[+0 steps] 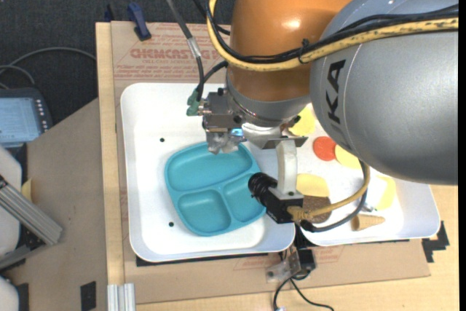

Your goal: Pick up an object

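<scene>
A blue divided plate (211,189) lies in the left white bin (142,156), tilted toward the bin's front right corner. My gripper (224,140) hangs below the orange wrist band, right over the plate's far rim; the wrist hides the gripper's tip. In the right bin (419,218) lie a small red-orange piece (325,148), flat yellow pieces (312,184) and a brown item (314,209), partly hidden by the arm.
The grey arm covers most of the right bin. A tan cone-shaped piece (367,222) lies near that bin's front edge. A black cable (349,204) loops from the wrist over the wall between the bins. Brown board surrounds the bins.
</scene>
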### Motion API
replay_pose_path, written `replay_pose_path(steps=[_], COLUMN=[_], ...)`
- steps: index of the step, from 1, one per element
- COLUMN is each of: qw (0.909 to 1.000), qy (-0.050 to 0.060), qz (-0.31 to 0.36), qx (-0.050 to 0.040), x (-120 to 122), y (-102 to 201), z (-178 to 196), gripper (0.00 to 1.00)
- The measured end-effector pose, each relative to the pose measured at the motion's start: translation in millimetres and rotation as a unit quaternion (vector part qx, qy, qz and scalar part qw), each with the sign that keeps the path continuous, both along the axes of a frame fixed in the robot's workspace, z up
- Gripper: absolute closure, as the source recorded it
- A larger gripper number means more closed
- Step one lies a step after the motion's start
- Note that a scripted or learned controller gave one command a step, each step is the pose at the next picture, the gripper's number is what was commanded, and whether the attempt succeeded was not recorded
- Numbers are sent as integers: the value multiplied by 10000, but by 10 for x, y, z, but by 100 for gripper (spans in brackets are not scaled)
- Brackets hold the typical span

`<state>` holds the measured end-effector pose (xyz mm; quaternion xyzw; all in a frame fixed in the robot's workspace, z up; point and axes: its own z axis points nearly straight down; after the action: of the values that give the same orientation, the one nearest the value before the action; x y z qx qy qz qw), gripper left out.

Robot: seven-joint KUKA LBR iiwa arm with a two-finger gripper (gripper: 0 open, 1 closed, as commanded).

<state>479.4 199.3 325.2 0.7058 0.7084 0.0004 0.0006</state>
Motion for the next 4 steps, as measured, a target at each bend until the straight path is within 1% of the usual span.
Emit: replay_pose_path(steps=[1, 2, 3, 4], qw=[10000, 10000, 10000, 10000], qy=[-3, -15, 7, -48], qz=[9, -43, -9, 28], qx=[-1, -3, 0, 40], x=[1, 676, 1448, 861], y=[6, -519, -268, 303], z=[100, -157, -1448, -77], gripper=[100, 100, 100, 100])
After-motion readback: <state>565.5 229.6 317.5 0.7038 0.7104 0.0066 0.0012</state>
